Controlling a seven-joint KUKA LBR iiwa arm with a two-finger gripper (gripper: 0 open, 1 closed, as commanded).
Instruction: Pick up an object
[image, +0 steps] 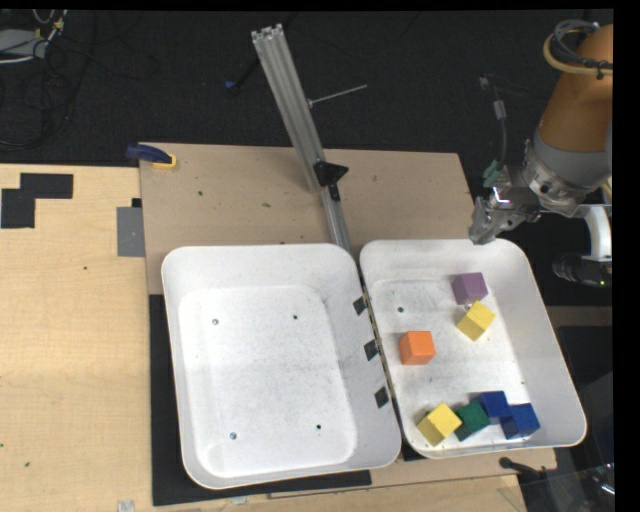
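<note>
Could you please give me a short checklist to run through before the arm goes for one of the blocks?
1. Blocks lie in the right bin: ok.
2. Gripper hangs over that bin's far rim, not yet over a block: ok.
3. Purple block is nearest, but touches the yellow block: not ok.
4. Orange block stands apart: ok.
5. Near-edge cluster packed tight: not ok.
6. Finger opening: cannot tell.

Matt white plastic bins (200, 270)
</note>
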